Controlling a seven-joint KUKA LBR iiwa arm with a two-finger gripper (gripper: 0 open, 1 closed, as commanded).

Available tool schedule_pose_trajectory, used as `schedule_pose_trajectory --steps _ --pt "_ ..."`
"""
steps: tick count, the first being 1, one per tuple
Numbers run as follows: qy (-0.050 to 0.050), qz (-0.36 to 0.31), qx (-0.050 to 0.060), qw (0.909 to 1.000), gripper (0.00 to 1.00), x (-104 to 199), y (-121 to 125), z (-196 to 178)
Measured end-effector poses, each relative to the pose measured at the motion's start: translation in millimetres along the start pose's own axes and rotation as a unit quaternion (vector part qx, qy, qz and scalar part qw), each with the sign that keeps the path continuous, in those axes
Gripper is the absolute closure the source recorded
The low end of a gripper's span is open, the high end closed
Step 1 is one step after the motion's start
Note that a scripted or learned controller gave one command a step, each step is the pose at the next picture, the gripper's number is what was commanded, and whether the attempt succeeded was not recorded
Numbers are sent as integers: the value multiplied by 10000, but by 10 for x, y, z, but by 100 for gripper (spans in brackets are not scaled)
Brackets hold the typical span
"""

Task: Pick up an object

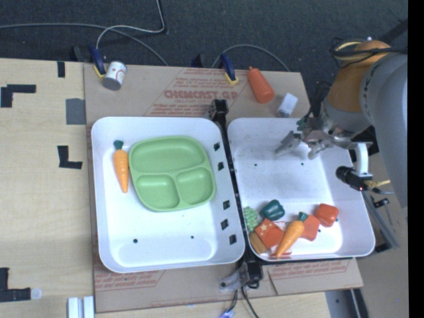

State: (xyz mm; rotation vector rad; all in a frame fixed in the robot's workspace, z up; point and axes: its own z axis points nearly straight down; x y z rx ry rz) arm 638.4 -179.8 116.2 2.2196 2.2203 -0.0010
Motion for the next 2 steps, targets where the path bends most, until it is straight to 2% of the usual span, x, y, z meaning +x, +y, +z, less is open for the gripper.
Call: schedule_pose_trajectory --steps 1,2 --pt "15 -1 24 10000 0 432 -939 212" --pt "-5 1 -24 10000 0 801 -1194 294"
